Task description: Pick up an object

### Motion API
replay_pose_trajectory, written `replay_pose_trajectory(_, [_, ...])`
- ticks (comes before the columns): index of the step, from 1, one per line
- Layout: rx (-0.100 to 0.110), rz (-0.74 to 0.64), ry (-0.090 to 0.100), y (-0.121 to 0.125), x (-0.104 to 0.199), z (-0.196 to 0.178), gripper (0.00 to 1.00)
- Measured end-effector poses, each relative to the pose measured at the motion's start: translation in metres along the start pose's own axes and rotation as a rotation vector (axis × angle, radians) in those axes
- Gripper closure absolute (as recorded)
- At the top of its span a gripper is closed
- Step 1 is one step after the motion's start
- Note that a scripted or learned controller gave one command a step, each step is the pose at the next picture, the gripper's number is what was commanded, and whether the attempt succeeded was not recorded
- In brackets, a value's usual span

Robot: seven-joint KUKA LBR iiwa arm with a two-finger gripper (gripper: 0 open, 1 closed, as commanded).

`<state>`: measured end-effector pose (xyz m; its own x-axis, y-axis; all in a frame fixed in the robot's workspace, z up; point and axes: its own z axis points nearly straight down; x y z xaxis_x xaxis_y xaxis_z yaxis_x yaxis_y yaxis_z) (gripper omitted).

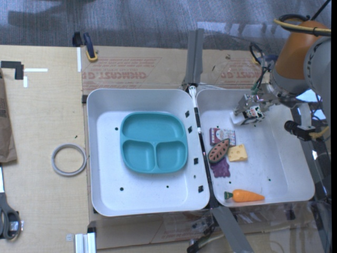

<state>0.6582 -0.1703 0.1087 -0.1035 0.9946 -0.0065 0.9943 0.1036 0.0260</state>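
Tapered orange carrot [247, 195] nearest, holey yellow cheese wedge [237, 153] beyond; pincer [251, 111] state indiscernible.

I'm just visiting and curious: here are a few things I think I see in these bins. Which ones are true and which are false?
1. A teal divided plate lies in the left bin. True.
2. The toy carrot lies in the left bin. False: it lies near the front edge of the right bin.
3. The yellow cheese wedge rests in the right bin. True.
4. The gripper hovers over the teal plate. False: it is over the back of the right bin.
5. A roll of tape sits inside the left bin. False: it lies on the bench, outside the bins.
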Motion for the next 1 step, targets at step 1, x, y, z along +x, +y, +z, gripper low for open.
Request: replay_pose_trajectory(1, [0.007,0.014,-0.006,-0.0022,-0.0004,-0.005,0.0])
